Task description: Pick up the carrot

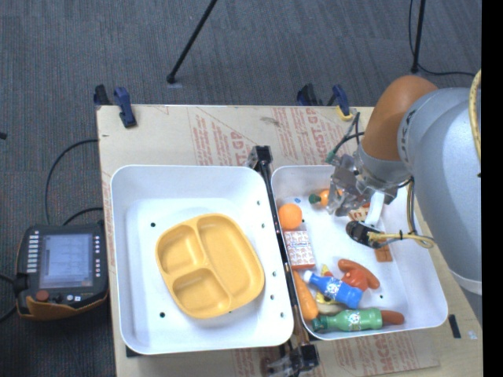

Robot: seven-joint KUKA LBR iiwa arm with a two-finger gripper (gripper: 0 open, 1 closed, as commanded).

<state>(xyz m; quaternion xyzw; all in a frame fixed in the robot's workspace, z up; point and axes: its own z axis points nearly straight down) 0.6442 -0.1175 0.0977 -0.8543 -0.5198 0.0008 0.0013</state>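
One gripper (351, 199), low over the far part of the right bin (437, 289), at the end of a grey arm (440, 155) with an orange band (397, 112). Cannot tell whether the fingers are open or closed: too crowded under the wrist to read.

Just left of the gripper, a small orange-and-green piece (319, 198), too small to name. Farther left, close to the bin's left wall, an orange ball (291, 214). Right below that, a red-and-white carton (299, 248) lying flat.

Well apart from the gripper, in the near left corner of the same bin: the carrot (305, 297). Lies lengthwise along the left wall, untouched. Touches or nearly touches a blue bottle (334, 287) on its right; cannot tell which. Near the front wall, a green bottle (354, 319) on its side, with a red piece (391, 317) at its right end. Between the bottles and the gripper, a red toy (358, 273), shape unclear.

In the left bin (122, 210), a yellow divided plate (210, 264) with three compartments, slightly turned.

Under both bins, a plywood desk (196, 128) with blue clamps (124, 107) at its far edge. On the grey carpet (78, 38) to the left, a handheld control unit (59, 269) with a screen.
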